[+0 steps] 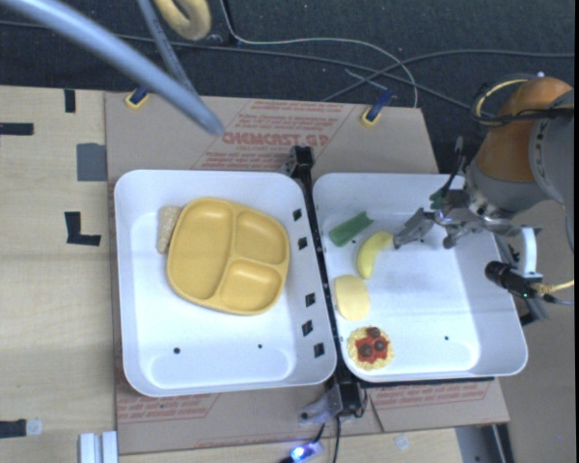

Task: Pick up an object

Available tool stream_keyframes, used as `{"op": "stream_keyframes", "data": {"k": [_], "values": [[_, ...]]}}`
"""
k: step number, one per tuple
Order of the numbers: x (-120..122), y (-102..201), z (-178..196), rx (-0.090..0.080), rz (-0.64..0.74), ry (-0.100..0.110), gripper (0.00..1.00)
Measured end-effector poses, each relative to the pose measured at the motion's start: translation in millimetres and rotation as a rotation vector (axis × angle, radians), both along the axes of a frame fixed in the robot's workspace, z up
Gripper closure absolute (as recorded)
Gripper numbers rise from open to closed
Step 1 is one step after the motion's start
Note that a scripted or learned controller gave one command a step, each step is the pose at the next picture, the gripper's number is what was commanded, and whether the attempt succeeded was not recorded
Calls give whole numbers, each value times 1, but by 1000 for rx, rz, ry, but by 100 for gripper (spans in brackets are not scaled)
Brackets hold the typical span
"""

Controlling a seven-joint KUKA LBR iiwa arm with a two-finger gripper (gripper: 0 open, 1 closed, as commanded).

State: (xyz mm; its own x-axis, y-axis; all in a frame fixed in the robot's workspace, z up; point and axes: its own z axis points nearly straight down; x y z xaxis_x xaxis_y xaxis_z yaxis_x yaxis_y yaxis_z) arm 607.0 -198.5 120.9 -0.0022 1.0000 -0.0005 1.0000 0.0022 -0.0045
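Yellow banana-shaped piece (372, 254), right bin (482, 355): approach step. Gripper (417, 230) just beside it, opening indiscernible, nothing visibly held. Next: descend squarely over piece.

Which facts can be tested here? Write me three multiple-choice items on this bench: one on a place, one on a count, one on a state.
1. Where does the yellow divided plate lie?
A. In the left bin
B. In the right bin
C. On the cardboard outside the bins

2. How many compartments does the plate have?
A. Two
B. Three
C. Five

3. How does the gripper stand to the yellow piece in the right bin?
A. It has lifted the piece above the bin
B. It is just right of the piece, low in the bin, with nothing seen between its fingers
C. It is over the left bin

Answers:
1 A, the plate sits inside the left bin, beside a tan piece.
2 B, its ridges mark off three sections.
3 B, the piece rests on the bin floor near the green piece.
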Motion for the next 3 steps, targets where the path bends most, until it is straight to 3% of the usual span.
{"op": "stream_keyframes", "data": {"k": [1, 2, 3], "values": [[0, 1, -37, -2, 0, -4, 0], [2, 0, -24, -4, 1, -8, 100], [4, 0, 18, 0, -1, -7, 100]]}}
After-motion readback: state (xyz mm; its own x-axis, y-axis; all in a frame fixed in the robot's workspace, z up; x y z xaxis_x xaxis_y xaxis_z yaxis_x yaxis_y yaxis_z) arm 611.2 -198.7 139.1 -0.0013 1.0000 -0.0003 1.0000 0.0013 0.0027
